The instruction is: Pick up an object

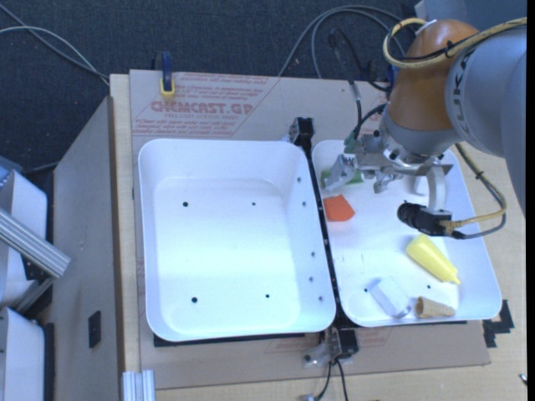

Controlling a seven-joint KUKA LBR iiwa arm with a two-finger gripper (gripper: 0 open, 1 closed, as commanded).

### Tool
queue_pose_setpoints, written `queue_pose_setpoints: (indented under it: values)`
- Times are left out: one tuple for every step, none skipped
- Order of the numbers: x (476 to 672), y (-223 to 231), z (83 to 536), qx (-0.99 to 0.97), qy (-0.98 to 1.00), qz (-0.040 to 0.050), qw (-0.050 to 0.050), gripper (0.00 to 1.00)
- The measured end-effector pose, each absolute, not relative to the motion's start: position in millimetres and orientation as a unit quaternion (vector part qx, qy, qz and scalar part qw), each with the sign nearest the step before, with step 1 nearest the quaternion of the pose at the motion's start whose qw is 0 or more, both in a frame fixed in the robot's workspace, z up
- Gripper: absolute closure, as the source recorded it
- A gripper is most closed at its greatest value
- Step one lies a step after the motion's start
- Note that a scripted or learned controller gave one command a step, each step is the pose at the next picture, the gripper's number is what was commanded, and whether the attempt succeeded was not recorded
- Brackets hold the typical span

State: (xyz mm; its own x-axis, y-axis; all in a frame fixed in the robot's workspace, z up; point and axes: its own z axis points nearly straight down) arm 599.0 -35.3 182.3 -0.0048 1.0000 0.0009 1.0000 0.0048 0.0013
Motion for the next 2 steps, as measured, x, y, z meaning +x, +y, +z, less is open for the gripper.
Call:
queue_pose_setpoints:
  values:
    - [597.0, -37.2, 185.1, 0.707, 0.707, 0.0006, 0.000, 0.00]
    - [616.0, -15.9, 185.2, 0.706, 0.708, 0.0012, 0.001, 0.00]
